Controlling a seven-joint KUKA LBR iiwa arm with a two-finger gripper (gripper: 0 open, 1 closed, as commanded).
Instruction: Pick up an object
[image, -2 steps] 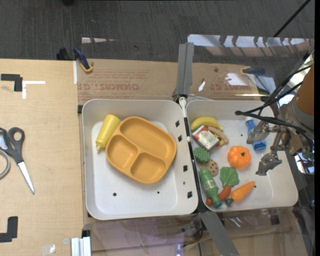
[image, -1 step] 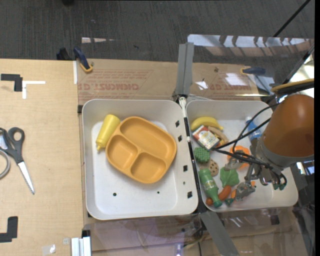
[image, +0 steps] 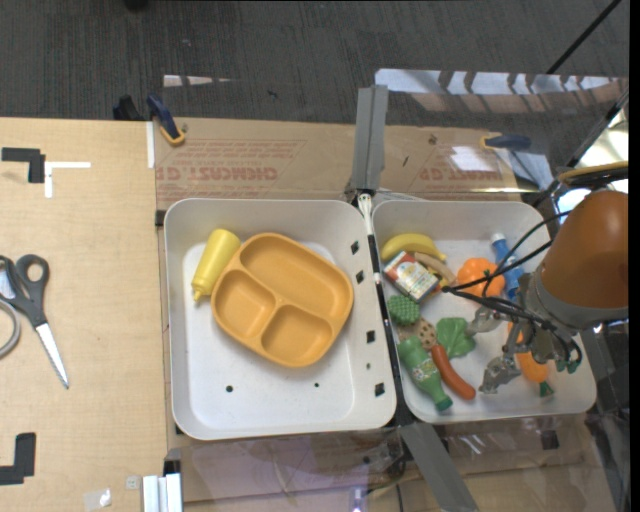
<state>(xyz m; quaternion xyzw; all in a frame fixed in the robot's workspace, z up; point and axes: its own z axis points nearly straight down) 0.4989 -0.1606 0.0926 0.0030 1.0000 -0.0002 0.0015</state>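
On the far left, a pair of grey-handled scissors (image: 35, 310) lies on the pale wooden bench (image: 80, 400). Next comes the left bin (image: 270, 410), holding a yellow three-compartment tray (image: 283, 298) with a yellow bottle (image: 213, 262) touching its upper-left edge. A blue-and-orange clamp (image: 165, 118) sits on the cardboard sheet (image: 260, 160) behind it.

The right bin (image: 440, 418) is crowded. A banana (image: 412, 244) lies at the top left, a red-and-white packet (image: 410, 276) just below it, then green toy vegetables (image: 425, 365) and an orange carrot-like piece (image: 450, 372) toward the front. An orange fruit (image: 476, 272) and a blue item (image: 499, 246) sit further right.

My claw (image: 510, 362) is down in the bin's right front part, beside a small orange object (image: 536, 368) that seems to touch it on the right; the green pieces lie just to its left. Cables and my own wrist blur the tips, so I cannot tell how my claw stands, nor whether anything is in it.
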